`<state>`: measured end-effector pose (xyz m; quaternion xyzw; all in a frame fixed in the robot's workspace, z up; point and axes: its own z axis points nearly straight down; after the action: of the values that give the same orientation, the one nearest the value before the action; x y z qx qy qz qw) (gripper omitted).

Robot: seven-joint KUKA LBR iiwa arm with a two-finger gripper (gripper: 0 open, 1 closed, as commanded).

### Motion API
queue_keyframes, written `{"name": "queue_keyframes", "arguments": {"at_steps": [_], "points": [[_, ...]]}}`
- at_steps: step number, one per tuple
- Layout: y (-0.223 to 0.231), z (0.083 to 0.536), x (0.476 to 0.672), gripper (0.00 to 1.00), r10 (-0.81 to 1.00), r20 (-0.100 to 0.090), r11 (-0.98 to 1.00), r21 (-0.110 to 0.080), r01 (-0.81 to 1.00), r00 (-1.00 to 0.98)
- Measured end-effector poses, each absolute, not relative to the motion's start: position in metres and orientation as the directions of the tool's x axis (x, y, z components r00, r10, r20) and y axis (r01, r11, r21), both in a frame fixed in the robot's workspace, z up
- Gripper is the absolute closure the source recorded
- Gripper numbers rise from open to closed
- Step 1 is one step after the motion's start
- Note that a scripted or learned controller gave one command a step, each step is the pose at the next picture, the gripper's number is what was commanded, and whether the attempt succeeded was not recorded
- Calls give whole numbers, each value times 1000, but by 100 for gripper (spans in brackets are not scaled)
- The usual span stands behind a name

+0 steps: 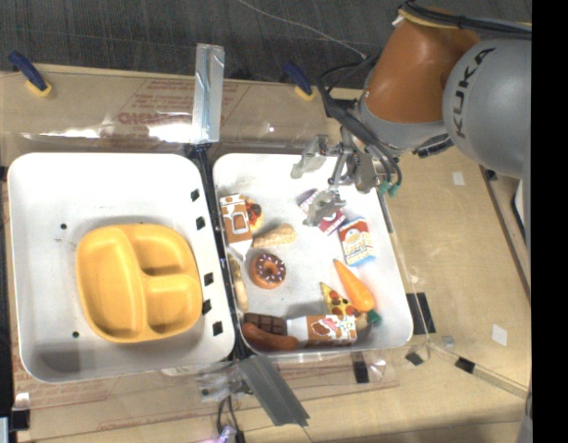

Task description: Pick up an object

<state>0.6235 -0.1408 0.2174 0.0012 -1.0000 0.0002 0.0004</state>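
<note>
The gripper [332,172] hangs over the far part of the right bin [265,166], its metal fingers [311,160] pointing down toward the bin floor. Whether they are spread or closed cannot be told, since the metal parts blur together.

Just below the gripper, toward the bin's middle, lies a small crumpled grey and red packet [322,209]; from this angle it is unclear whether the fingertips touch it or hover above. Beside it, against the bin's right wall, lies a small red and white carton [356,243].

Along the left wall sits a brown toy house-shaped block [235,217], with a pale bread roll [274,236] and a chocolate doughnut [266,269] near the centre. An orange carrot [355,286] lies toward the near right corner, a pizza slice [334,297] touching it. A chocolate bar [265,325], a sausage [270,341] and a printed bottle [332,329] line the near edge.

The left bin [34,192] carries a yellow divided tray [138,281].
</note>
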Motion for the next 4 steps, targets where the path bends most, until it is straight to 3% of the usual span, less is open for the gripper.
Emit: {"name": "queue_keyframes", "arguments": {"at_steps": [1,2,3,4], "points": [[-134,106,582,0,6,-14,1000,-3,6,-1000],[-178,312,639,0,182,-13,983,-2,182,-983],[-206,142,609,0,158,12,987,1,158,-987],[-209,93,514,0,119,-3,993,1,119,-993]]}}
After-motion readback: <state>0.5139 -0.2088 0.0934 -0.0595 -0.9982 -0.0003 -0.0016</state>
